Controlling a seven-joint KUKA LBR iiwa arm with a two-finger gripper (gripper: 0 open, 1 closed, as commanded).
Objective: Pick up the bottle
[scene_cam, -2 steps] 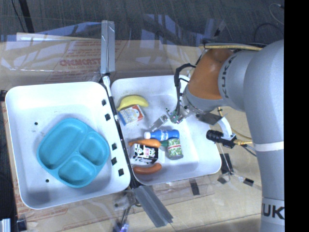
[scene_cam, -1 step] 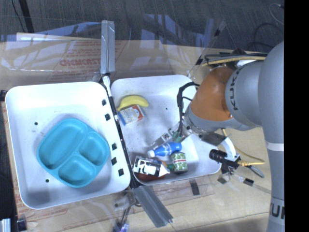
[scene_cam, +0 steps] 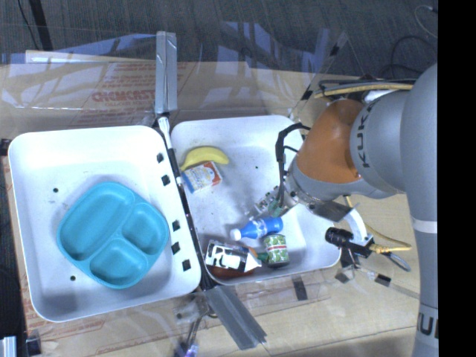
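Two white bins sit side by side on your surface (scene_cam: 67,88). Right bin (scene_cam: 245,129): your bottle (scene_cam: 258,228) lies on its side near the front edge, small, clear-bodied with a blue wrap and a white cap pointing toward the left bin. Just in front of it you have a green-labelled can (scene_cam: 276,250) and a dark packet with a white label (scene_cam: 225,256), both against the front wall. Toward the back edge, a yellow banana (scene_cam: 206,155) with a small carton (scene_cam: 202,176) touching it on the near side.

Left bin (scene_cam: 44,155): a blue divided tray (scene_cam: 113,233), three compartments, near the middle.

Your pincer (scene_cam: 270,200) sits low over the right bin, just behind the bottle's blue end; whether its jaws are apart or together you cannot tell from this slant. Nothing is seen clamped in it.
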